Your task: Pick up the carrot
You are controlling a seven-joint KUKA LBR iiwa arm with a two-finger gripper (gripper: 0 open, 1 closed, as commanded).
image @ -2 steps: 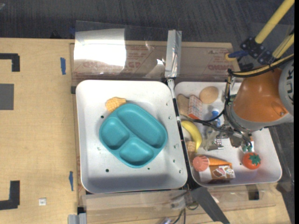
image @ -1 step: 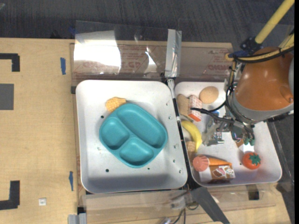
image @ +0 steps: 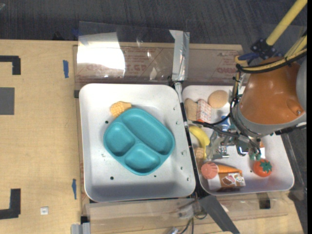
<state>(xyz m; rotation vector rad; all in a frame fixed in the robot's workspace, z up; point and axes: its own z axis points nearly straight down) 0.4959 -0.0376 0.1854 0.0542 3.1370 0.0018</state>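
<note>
Hovering just above the carrot (image: 228, 168) in approach, gripper (image: 225, 148) empty-looking though its opening could not be told, needing descent beside the tomato (image: 262, 168).

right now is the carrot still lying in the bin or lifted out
In the bin. The carrot lies flat on the floor of the right bin, near its front wall, below the hand and clear of it.

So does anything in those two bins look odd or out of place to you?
Mainly the corn cob: it lies on the left bin's floor, tucked against the teal plate's rim rather than in a compartment. The right bin's toys sit crowded together.
</note>
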